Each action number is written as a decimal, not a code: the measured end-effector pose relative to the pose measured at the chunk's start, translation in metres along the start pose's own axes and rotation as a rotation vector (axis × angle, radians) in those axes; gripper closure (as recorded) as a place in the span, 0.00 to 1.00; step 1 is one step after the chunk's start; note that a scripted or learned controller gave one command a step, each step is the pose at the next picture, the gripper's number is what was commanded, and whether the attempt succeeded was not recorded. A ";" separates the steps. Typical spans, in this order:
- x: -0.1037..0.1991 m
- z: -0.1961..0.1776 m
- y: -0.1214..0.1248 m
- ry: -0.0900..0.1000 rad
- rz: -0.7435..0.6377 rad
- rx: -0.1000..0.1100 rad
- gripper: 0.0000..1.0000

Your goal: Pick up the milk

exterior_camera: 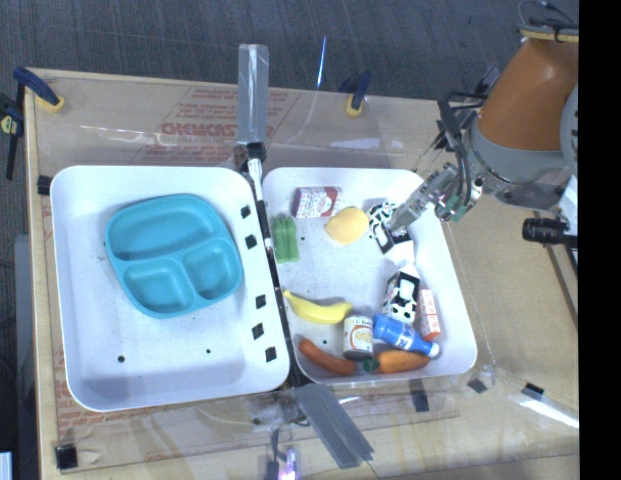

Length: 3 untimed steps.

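The milk point(402, 294) is a small white carton with black cow patches. It lies in the right bin point(445, 253) close to the right wall, its white top pointing to the far side. My gripper point(389, 231) reaches in from the right at a slant. Its tip is low over the bin floor, just beyond the milk's top and right of a yellow lemon point(346, 225). A small black-and-white spotted piece point(380, 214) sits against the tip, and I cannot make out what it is. Nothing visibly hangs from the gripper.
The left bin point(80, 298) holds a blue divided plate point(175, 253). Around the milk lie a red carton point(428, 316), a blue bottle point(405, 336), a can point(358, 335), a carrot point(395, 361), a sausage point(325, 358) and a banana point(318, 309). Farther back are a green item point(284, 238) and a maroon box point(315, 202).
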<state>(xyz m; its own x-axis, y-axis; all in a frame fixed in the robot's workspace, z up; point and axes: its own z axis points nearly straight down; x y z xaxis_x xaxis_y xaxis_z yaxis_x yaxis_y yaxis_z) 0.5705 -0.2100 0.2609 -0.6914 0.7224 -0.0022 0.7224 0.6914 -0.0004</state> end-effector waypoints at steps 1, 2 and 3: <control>-0.002 0.026 0.011 0.003 -0.067 0.000 1.00; 0.001 0.034 0.000 0.003 -0.139 0.000 1.00; 0.001 0.023 0.002 0.001 -0.143 0.000 1.00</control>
<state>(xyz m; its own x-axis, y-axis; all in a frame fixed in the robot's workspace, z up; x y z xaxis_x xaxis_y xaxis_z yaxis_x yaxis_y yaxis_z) 0.5712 -0.2085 0.2381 -0.7874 0.6164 -0.0012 0.6164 0.7874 -0.0002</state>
